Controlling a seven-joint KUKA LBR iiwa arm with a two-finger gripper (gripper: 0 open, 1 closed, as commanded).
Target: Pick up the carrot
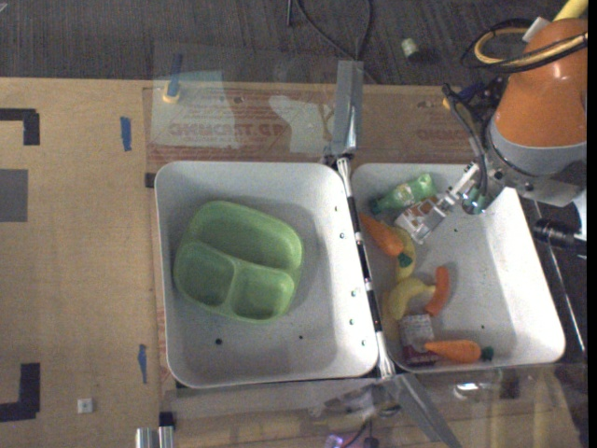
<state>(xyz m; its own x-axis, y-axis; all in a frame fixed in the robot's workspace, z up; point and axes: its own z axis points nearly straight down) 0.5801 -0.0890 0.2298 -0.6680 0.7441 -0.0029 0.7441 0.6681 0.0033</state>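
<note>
An orange carrot (454,350) with a green top lies along the front edge of the right bin (508,278). A second orange, carrot-like piece (383,235) lies by that bin's left wall, further back. My gripper (418,220) hangs low over the back left of the right bin. It is just right of that second orange piece and far behind the front carrot. Nothing can be seen held in it.
The right bin also holds a green packet (407,194), a yellow banana (409,297), a small red-orange piece (438,289) and a small box (417,329). A green divided plate (240,260) sits in the left bin (187,343). Cables hang by the arm (541,101).
</note>
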